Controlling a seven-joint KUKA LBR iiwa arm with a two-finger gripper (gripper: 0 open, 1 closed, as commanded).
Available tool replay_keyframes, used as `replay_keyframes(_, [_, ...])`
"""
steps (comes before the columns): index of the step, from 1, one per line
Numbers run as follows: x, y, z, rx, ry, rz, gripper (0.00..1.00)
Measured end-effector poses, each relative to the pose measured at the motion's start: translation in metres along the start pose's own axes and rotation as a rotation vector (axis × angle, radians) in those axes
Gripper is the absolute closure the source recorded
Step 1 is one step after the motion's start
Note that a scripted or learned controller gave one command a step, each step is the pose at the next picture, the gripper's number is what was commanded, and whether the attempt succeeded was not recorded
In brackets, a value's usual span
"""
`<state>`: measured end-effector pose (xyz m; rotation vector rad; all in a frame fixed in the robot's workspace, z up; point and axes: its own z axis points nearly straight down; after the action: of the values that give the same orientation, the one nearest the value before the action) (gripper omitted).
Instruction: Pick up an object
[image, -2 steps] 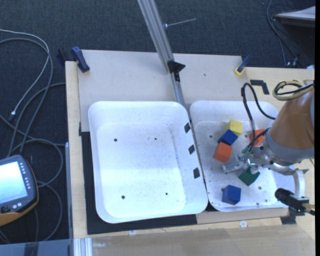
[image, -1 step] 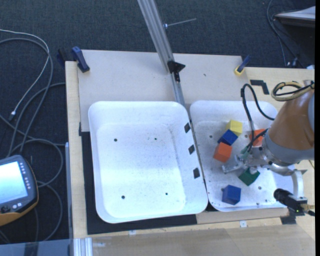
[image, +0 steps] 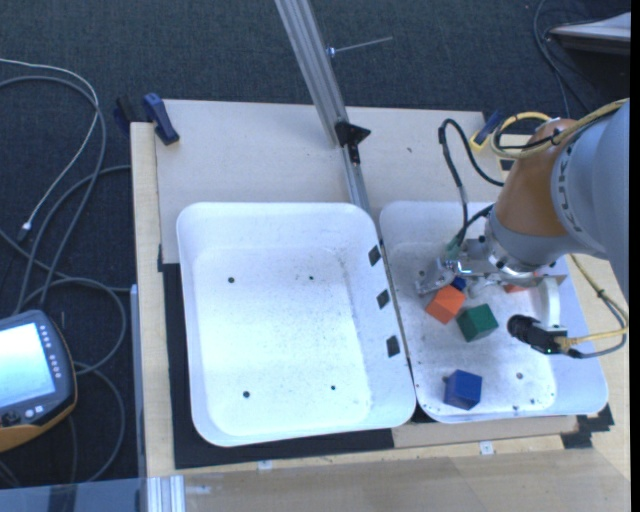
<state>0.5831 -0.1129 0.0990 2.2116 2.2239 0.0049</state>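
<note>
**Gripper down among 3 blocks, grasp unconfirmed**

Reaching in from the right, the arm (image: 560, 190) has its gripper (image: 452, 272) low over the right bin (image: 400, 225), just above the orange block (image: 445, 303). The metal end sits touching or just beside that block's upper edge; whether the jaws are spread or closed cannot be told from this slant, and nothing shows as clamped between them. The green block (image: 478, 322) lies just beside the orange one, and the blue block (image: 463, 388) sits apart near the bin's front rim. The left bin (image: 270, 320) holds no blocks. This looks like the approach-and-grasp step, with the orange block the likely target. Next, the jaws need to straddle it squarely, close, then lift straight up without nudging the green neighbour.
</note>
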Motion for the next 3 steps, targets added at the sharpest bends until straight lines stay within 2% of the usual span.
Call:
replay_keyframes(1, [0.030, -0.039, -0.001, 0.011, 0.005, 0.003, 0.00])
replay_keyframes(2, [0.016, 0.027, -0.001, 0.001, 0.000, 0.003, 0.00])
replay_keyframes(3, [0.085, 0.056, -0.106, -0.005, 0.003, -0.002, 0.00])
